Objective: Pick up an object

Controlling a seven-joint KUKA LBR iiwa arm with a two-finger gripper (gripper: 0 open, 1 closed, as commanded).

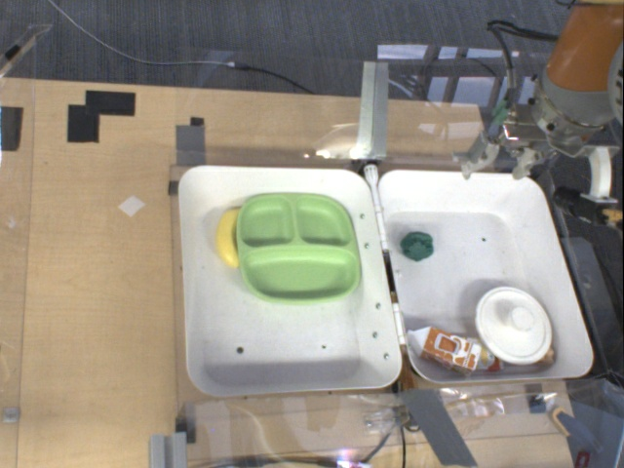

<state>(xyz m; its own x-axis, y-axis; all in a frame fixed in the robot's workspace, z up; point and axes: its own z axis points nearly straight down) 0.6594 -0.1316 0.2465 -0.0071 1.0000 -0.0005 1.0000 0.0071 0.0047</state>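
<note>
The gripper (497, 156) hangs at the far rim of the right bin (458, 203), its two fingers spread apart with nothing between them. Inside that bin, the green lump (418, 246) lies nearest: inward from the gripper and toward the left bin (210, 349). It is compact, with no clear long axis. The white bowl (514, 325) and carton (453, 350) sit farther, at the bin's near edge. A green tray (296, 246) fills the left bin.

Gripper (499, 161) above the right bin's (561, 232) back edge, green divided tray (295, 246) in the left bin (205, 291) with a yellow object (226, 240) at its left edge, small dark green object (418, 246), white lidded bowl (513, 324) and orange carton (451, 350) at the right bin's front edge.
</note>
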